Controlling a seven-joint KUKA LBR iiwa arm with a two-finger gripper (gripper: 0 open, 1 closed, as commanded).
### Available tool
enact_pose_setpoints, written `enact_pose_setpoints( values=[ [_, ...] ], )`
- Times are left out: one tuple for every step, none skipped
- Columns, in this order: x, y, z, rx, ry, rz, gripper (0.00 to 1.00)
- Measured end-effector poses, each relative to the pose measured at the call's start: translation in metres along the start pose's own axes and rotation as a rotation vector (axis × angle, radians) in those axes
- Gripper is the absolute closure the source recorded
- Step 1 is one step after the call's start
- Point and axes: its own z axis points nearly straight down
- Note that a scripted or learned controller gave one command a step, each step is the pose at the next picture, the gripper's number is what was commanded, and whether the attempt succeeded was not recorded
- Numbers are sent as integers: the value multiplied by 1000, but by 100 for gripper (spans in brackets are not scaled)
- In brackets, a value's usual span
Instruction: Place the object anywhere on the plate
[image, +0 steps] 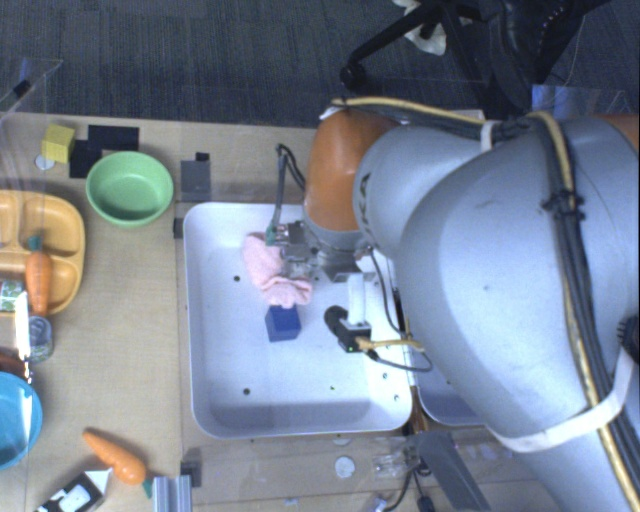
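Reaching in from the right, the grey arm (490, 250) covers most of the right bin (450, 408) and hangs over the left bin (215, 400), its orange band (335, 165) above the wrist. The gripper (298, 262) sits low over the upper middle of the left bin, right against a pink cloth (268, 270). The cloth lies crumpled on the bin floor, its right edge meeting the gripper's metal parts (whether it is pinched or merely touched, I cannot tell, since the wrist hides the working end). So I cannot say from this angle whether the gripper is parted or closed.

Just below the cloth, touching or nearly touching its lower edge, a small blue block (283, 323) stands on the bin floor. To its right a black fitting with a cable (345, 330) hangs from the arm.

On the bench to the left, well apart from the bins, a green bowl (129, 187) sits near the top, with a yellow block (58, 142) beside it. Below it lies a tan divided plate (45, 245) with a carrot (37, 280) on it. A blue dish (18, 420) shows at the left edge, and a second carrot (115, 457) lies on the bench near the bottom.
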Motion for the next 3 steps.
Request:
enact_pose_setpoints(
  values=[
    [63, -18, -1, -7, 1, -180, 100],
    [16, -20, -85, 15, -6, -47, 100],
    [56, -72, -95, 17, -4, -154, 100]
  ],
)
